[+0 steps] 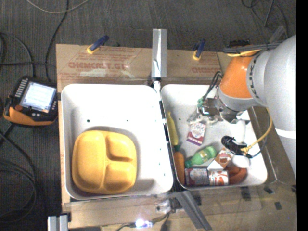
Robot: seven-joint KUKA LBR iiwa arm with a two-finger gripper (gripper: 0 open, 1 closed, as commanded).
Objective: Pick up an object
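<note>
My gripper (204, 110) hangs over the upper middle of the right bin (180, 97), at the end of the grey arm with the orange band. Just below it, touching or nearly touching, is a small white and purple packet (196, 132); whether it is held is not visible. Further down lie a green bottle (201, 156), a red can (207, 177) on its side, a brown-red item (237, 173) and a small orange and white piece (224, 156). A yellow banana-like piece (172, 128) and an orange carrot (179, 165) lie along the bin's left wall.
The left bin (96, 97) holds a yellow compartment plate (104, 161) at its lower left. A metal bar (159, 52) stands behind the bins' shared edge. A teach pendant (33, 101) sits off the bench at the left.
</note>
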